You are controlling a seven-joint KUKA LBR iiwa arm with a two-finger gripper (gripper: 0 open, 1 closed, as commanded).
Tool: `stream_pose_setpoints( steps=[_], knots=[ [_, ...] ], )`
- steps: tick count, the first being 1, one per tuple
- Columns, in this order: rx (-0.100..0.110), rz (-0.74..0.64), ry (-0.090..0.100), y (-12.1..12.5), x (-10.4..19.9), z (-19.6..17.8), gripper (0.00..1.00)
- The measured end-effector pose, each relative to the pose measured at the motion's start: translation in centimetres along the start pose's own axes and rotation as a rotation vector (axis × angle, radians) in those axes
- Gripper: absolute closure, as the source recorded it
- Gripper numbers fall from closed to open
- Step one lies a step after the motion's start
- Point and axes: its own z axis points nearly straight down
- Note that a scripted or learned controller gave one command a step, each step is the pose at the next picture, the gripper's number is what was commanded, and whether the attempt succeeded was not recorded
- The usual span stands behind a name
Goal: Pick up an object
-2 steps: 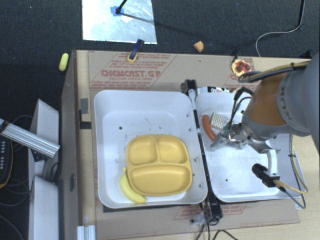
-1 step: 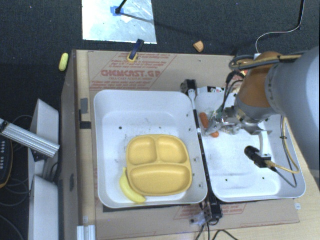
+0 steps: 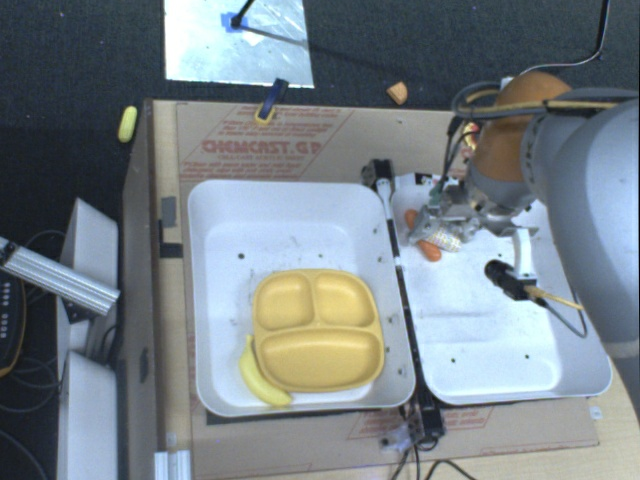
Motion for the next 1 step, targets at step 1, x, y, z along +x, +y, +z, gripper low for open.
stream_pose_setpoints(
  steps=[1],
  knots=[
    [-0.002, -0.004, -0.001, 0.16, -0.07, -1.42, 1.0]
  ],
)
